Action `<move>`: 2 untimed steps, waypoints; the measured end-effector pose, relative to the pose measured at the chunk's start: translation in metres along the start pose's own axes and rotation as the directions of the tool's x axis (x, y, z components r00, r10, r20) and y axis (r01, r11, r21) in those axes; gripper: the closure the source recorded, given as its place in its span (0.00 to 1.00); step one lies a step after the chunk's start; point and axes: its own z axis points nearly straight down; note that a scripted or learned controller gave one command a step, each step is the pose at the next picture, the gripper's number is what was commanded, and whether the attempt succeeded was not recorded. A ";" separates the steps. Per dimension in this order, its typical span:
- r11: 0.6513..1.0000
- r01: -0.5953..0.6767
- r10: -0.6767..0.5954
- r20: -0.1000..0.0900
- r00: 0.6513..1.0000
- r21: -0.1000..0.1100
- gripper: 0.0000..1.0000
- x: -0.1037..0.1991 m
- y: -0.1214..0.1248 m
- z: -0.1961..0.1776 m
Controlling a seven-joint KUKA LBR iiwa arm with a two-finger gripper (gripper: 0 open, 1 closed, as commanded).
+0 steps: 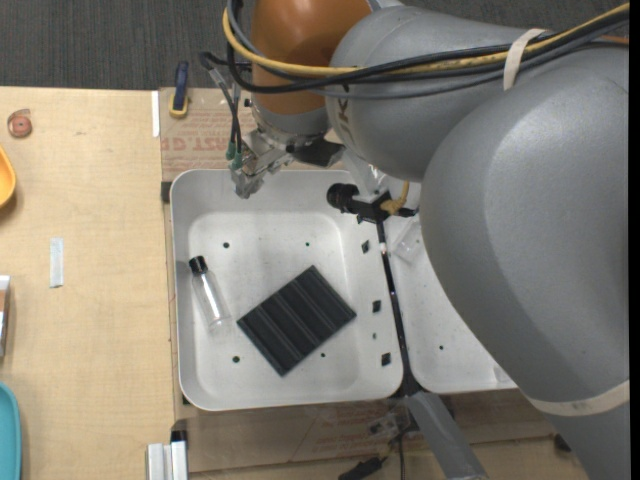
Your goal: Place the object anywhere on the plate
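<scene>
Two white bins [190,298] on bench [90,268]

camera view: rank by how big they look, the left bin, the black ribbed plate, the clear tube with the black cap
1. left bin, largest by far.
2. black ribbed plate, lying flat in that bin.
3. clear tube, thin, beside the plate, smallest.
All three sit at about the same depth, so the order looks sound.

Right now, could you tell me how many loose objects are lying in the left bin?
2. A clear tube with a black cap lies near the left wall of the left bin; a dark ribbed plate lies at its middle. The arm hides much of the right bin.
</scene>
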 end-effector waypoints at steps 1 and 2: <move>0.999 0.051 -0.051 -0.001 0.999 0.002 1.00 0.039 -0.055 -0.130; 0.973 0.230 -0.230 -0.002 0.973 0.002 1.00 0.062 -0.114 -0.177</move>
